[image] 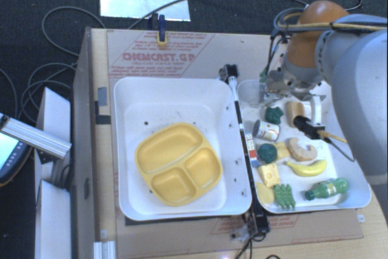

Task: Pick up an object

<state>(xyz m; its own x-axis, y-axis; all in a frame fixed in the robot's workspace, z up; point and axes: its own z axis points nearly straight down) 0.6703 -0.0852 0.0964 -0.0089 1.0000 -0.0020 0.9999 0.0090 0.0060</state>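
Note:
My gripper (280, 91) hangs below the orange-banded wrist over the far end of the right bin (362, 196). Just under it lie a dark green broccoli piece (274, 113) and a tan roll (294, 111). A clear cup (248, 92) stands to its left. Further toward the front lie a small can (265, 130), a teal ball (267, 152), a curved bread piece (301, 149), a banana (307, 167), a yellow cheese wedge (269, 175), a green studded block (283, 195) and a green bottle (326, 188).
The left bin (124, 130) holds a yellow divided plate (177, 162). A divider rail (241, 130) runs between the two bins. The grey arm covers the right bin's far right side. Cables lie on the dark floor behind the bench.

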